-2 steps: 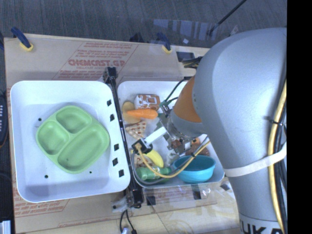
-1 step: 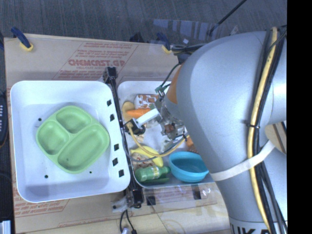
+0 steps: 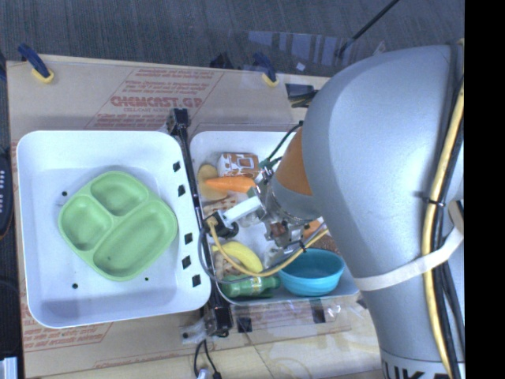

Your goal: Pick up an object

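**Objects crowd the right bin under the arm**

Objects for picking lie packed in the right bin (image 3: 207,144) — none of them sits visibly between the gripper's fingers. A yellow banana (image 3: 240,256) lies near the bin's front, tilted, with a green bottle-like item (image 3: 251,287) just beside it along the front wall. A blue bowl (image 3: 313,272) stands upright in the front right part, touching or nearly touching the green item. Toward the back of the bin an orange carrot-shaped piece (image 3: 227,185) lies crosswise, and behind it rests a small white and orange box (image 3: 238,163). A yellowish item at the carrot's left end is too small to name.

The gripper (image 3: 278,232) hangs over the middle of this bin, low among the things, between the carrot and the bowl. Whether its fingers are apart or together cannot be told — the wrist and cabling hide them. A white cylindrical part (image 3: 241,211) with a dark end juts leftward from the wrist. The arm (image 3: 387,172), grey with an orange band, covers the bin's right side.

The left bin (image 3: 31,235) holds a green divided plate (image 3: 118,224) with three compartments, lying flat near its middle. Both bins rest on a brown cardboard sheet (image 3: 118,89) printed in red, held by blue clamps (image 3: 35,63) at its back edge.
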